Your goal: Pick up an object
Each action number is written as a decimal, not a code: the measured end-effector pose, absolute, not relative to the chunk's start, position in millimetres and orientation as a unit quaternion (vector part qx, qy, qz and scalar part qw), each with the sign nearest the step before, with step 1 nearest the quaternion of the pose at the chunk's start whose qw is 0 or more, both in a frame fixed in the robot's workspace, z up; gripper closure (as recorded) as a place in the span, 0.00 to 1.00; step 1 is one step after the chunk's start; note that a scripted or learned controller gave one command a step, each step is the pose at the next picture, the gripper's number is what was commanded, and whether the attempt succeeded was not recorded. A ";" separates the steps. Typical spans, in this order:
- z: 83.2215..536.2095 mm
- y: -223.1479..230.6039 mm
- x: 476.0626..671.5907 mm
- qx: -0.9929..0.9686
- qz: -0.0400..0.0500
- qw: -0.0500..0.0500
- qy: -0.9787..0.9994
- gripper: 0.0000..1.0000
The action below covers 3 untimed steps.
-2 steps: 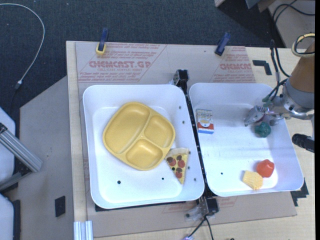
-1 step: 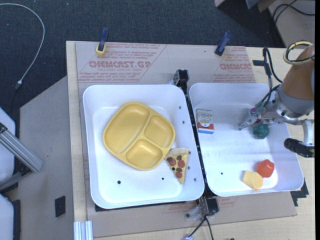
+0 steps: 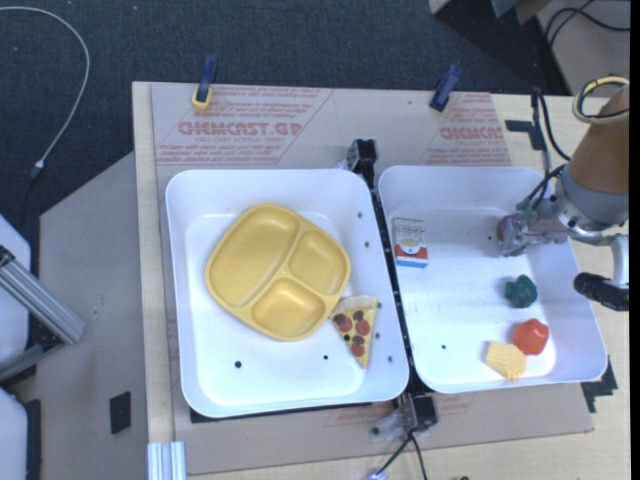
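The right bin (image 3: 470, 368) holds a small white, orange and blue carton (image 3: 410, 243) near its left wall. A dark green lump (image 3: 520, 291), a red round toy (image 3: 531, 335) and a yellow ridged piece (image 3: 506, 359) lie toward its front right. My gripper (image 3: 514, 232) hangs over the right bin's back right part, just above and behind the green lump. The grey arm with its orange band (image 3: 600, 163) reaches in from the right edge.
In the left bin (image 3: 200, 368) a yellow divided plate (image 3: 277, 271) lies near the middle, with a toy pizza slice (image 3: 357, 328) at its front right corner. Blue and yellow clamps (image 3: 204, 83) hold the cardboard base at the back.
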State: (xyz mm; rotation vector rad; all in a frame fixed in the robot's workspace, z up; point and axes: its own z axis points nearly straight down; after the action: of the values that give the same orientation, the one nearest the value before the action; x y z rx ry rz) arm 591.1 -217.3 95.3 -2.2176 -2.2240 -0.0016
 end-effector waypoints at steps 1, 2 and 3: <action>140.2 -214.7 585.9 -0.707 -0.001 -0.002 -0.707 1.00; 194.3 -215.6 576.5 -0.707 -0.001 -0.002 -0.707 1.00; 254.2 -208.0 574.1 -0.706 -0.002 -0.004 -0.708 1.00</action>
State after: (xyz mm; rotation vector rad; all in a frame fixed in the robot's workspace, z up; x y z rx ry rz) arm 574.1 -208.0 254.2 -2.2250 -2.2291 -0.0052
